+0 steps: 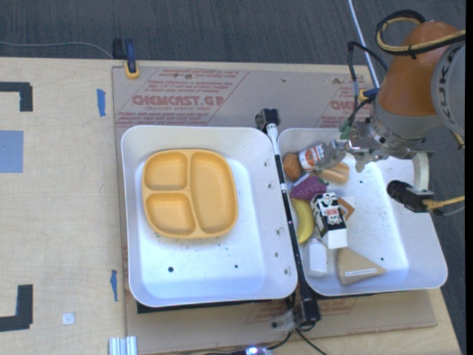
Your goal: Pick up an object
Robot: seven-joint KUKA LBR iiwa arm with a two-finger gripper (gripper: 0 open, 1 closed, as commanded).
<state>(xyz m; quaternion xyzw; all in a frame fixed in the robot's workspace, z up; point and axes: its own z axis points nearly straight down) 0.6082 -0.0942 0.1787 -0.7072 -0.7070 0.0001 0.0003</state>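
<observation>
Toys lie heaped against the left wall of the right bin: a banana, a milk carton, a purple piece, a bottle and a wedge. The gripper hangs over the heap's far end by a bread roll; whether it grips anything cannot be told. Bare floor runs along that bin's right side, and the left bin carries a yellow divided plate.

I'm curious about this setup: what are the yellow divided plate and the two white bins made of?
The yellow divided plate looks like moulded plastic with a matte finish: even colour, soft rounded ridges between three compartments. The left bin and right bin also look like plastic, smooth and slightly glossy, with rounded corners, though coated metal can't be excluded.
</observation>
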